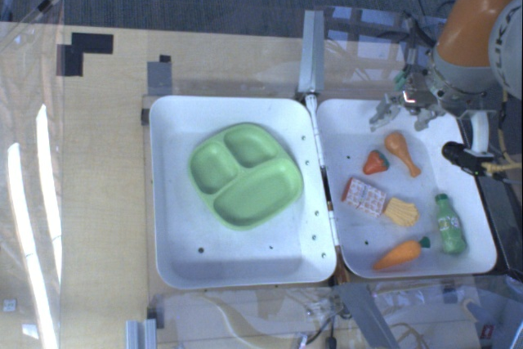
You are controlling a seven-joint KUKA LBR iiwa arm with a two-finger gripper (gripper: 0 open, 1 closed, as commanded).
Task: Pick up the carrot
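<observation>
Hovering with spread, empty fingers (402, 117) near the right bin's (482, 256) far edge, well apart from the tapered orange carrot (400, 253).

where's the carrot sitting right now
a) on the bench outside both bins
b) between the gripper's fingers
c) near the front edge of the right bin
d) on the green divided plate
c: the carrot lies on the floor of the right bin near its front edge, beside the green bottle, well apart from the gripper at the far end of that bin.
</observation>
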